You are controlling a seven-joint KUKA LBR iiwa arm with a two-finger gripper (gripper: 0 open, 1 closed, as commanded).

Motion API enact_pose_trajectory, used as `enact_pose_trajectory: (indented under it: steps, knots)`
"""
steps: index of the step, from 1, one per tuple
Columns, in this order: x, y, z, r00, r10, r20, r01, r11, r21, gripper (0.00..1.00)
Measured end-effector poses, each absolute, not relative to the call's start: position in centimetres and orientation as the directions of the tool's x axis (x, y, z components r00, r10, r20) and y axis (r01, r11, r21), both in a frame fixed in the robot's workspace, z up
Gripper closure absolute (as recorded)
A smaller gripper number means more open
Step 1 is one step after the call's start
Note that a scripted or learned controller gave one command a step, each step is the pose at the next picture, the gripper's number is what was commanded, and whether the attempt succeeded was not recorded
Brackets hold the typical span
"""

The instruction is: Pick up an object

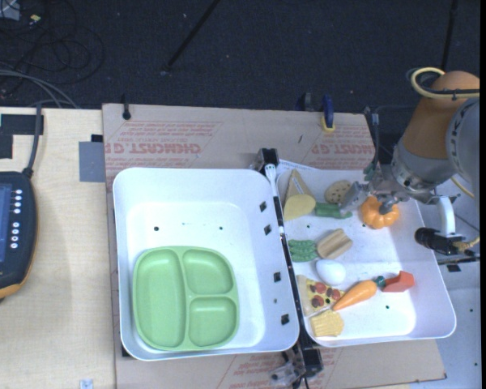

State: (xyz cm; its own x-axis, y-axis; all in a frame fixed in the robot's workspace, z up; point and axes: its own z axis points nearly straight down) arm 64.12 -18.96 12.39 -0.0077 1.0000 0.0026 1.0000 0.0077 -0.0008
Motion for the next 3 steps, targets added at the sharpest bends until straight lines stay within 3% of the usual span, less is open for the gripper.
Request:
enact_pose_trajectory:
  steps: [1, 2, 3]
  knots:
    - [64.09, -19.02, 13.15, -0.009, 1.0, 0.003, 1.0, 0.009, -0.005, 1.0]
    - [64.09, -19.0, 13.13, -0.01, 1.0, 0.003, 1.0, 0.01, -0.005, 0.0]
    - [64.07, -19.04, 13.88, -0.012, 1.0, 0.004, 1.0, 0.012, -0.009, 1.0]
